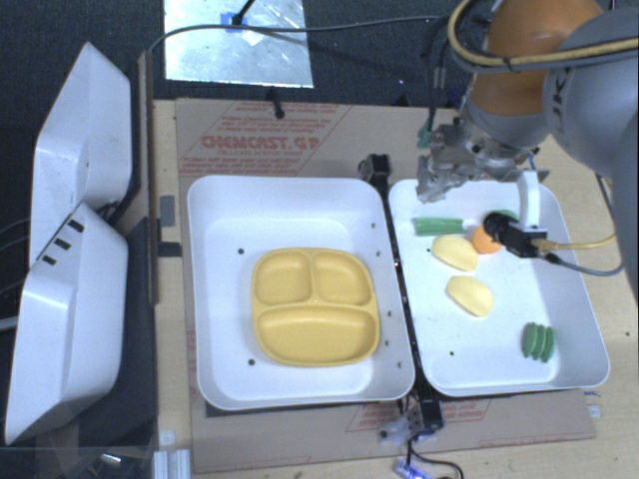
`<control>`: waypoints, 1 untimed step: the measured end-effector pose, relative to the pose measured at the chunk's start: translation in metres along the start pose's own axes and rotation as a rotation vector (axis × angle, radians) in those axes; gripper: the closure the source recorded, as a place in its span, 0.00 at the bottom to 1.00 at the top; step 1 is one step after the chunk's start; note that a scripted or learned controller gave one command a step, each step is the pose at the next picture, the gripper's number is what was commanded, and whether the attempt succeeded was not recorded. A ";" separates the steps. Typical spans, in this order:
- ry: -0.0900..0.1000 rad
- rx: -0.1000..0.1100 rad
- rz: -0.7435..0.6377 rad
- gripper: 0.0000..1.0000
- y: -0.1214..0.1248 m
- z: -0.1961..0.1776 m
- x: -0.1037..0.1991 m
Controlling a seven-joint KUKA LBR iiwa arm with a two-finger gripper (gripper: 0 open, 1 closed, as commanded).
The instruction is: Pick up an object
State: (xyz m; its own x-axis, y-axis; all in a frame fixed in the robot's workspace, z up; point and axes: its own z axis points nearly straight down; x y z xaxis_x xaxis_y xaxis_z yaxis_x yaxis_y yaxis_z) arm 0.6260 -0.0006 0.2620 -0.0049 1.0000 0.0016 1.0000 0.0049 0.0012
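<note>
Approach step: gripper (439, 183) hovers at right bin's (589, 352) far-left corner, jaw state unreadable. Nearest target, green stick (436, 227), lies just below; next move is descending onto it.

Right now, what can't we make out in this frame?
- Gripper: finger state unreadable in camera view, blurred against the right bin's back rim.
- Orange object: partly covered by a black part of the arm.
- Green stick: too small to identify.
</note>
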 end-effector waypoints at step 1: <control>-0.001 0.001 0.001 1.00 0.016 0.009 0.048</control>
State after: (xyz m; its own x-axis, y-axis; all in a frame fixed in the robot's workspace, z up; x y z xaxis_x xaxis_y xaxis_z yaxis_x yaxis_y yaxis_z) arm 0.6413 0.0474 0.2532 -0.0043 1.0000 0.0010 1.0000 0.0043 0.0003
